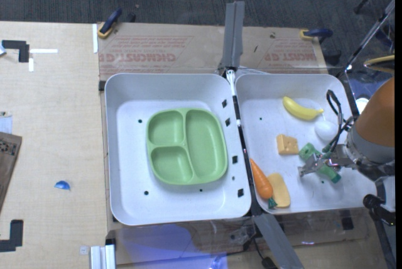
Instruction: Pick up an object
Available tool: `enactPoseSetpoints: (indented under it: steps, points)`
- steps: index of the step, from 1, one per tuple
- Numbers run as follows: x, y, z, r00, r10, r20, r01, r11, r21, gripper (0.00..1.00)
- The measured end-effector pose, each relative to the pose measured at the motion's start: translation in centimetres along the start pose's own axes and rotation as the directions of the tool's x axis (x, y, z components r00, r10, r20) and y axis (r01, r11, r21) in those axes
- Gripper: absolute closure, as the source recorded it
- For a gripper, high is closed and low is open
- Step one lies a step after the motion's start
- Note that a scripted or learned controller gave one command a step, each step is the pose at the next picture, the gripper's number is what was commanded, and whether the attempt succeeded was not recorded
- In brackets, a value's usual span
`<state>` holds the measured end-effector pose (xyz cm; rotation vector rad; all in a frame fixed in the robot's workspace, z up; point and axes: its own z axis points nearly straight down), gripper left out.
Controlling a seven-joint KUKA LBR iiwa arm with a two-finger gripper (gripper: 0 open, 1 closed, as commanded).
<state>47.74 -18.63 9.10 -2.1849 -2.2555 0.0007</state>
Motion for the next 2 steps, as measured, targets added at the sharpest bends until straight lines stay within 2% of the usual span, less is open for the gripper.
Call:
enactPoseSetpoints:
  steps: [1, 2]
  points:
    - [-0.1, 0.0, -0.8, 1.0, 0.004, -0.001, -0.004, 1.0, 0.002, 1.0]
    - [6.4, 4.3, -9.5, 0.983, 0.183, 0.002, -0.183, 0.983, -0.001, 1.0]
